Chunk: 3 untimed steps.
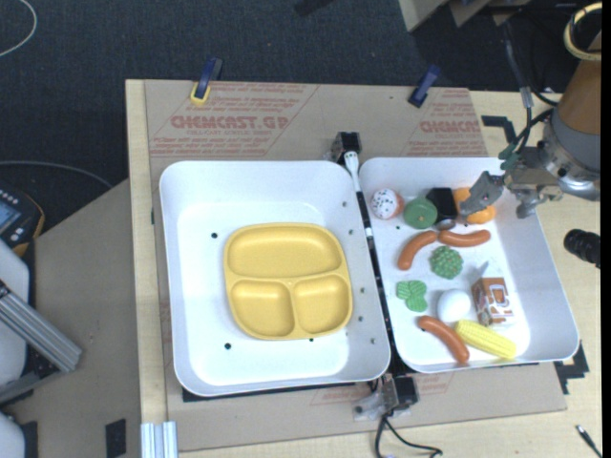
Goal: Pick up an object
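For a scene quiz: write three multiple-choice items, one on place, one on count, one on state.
1. Where does the yellow tray lie?
A. left bin
B. right bin
C. the bench

2. How many sausages are in the right bin?
A. one
B. three
C. five

3. How does the corn lie?
A. upright
B. on its side
C. on the tray

Answers: 1 A, the tray rests in the left bin. 2 B, three reddish sausages lie among the toys. 3 B, it lies flat near the bin's front edge.

Yellow divided tray (286, 281) in left bin (191, 218)
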Each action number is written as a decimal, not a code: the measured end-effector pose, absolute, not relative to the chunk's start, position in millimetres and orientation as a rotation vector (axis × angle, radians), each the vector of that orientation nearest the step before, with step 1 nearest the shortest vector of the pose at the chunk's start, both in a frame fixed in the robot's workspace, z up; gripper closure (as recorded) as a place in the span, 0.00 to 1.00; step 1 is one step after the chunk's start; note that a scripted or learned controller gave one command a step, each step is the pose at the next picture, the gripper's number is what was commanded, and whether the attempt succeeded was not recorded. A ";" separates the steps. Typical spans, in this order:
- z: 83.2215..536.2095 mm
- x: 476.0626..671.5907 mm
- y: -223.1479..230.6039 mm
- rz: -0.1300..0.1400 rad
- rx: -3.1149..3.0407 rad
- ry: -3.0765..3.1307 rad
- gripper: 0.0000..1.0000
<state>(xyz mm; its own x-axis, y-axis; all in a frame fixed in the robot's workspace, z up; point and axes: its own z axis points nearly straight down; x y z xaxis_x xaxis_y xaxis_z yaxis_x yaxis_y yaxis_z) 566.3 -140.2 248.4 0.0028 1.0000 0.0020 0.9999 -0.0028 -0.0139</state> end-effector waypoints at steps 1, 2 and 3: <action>255.9 568.6 -139.9 0.000 -2.221 -2.221 0.00; 200.9 571.8 -130.0 0.006 -2.216 -2.218 0.00; 156.0 566.3 -125.5 0.005 -2.217 -2.216 0.00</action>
<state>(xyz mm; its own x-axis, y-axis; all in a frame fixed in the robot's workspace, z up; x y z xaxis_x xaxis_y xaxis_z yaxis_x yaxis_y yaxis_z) 566.3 -125.5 156.0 0.0005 1.0000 0.0021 1.0000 -0.0005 -0.0070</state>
